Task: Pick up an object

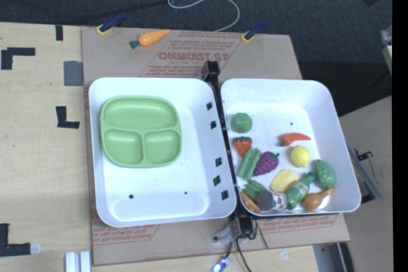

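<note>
Left bin point(159, 200) holds a green tray point(140, 130); right bin point(274, 105), toy produce point(299, 155), seemingly grapes point(266, 163) included.

In the right bin point(319, 99), the toy foods point(280, 178) lay heaped against the near wall, overlapping so that several hid parts of one another; a dark grey piece point(264, 199) and the small orange one point(250, 202) beside it were too small to identify. The worktop point(38, 137) was cut off by the left and bottom edges. A white cable point(191, 4) ran out past the top edge. A pale fixture point(78, 260) at the bottom edge was cropped, and a bluish blur point(221, 264) there could not be made out
</note>
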Motion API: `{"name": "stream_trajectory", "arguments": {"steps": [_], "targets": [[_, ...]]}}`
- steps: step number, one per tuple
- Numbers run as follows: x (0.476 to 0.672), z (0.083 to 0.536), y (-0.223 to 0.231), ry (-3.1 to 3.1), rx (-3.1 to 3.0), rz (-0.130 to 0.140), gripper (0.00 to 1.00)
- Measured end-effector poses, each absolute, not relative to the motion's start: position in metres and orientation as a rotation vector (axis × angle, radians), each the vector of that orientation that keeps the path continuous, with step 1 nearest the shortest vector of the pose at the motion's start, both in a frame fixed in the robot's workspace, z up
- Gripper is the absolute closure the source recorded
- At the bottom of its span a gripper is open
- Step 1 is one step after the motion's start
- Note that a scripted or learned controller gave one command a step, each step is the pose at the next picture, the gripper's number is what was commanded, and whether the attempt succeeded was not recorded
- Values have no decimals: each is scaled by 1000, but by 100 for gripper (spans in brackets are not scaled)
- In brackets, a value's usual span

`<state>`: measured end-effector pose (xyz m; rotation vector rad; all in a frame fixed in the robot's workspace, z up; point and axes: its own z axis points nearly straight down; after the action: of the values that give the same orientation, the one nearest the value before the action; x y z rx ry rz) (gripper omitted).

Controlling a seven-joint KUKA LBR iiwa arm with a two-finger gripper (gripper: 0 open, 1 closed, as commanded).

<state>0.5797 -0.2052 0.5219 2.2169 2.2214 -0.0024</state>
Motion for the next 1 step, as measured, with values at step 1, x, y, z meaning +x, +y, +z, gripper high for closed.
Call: {"name": "stream_trajectory", "arguments": {"steps": [1], "targets": [[536, 537, -147, 2227, 2214, 3, 100]]}}
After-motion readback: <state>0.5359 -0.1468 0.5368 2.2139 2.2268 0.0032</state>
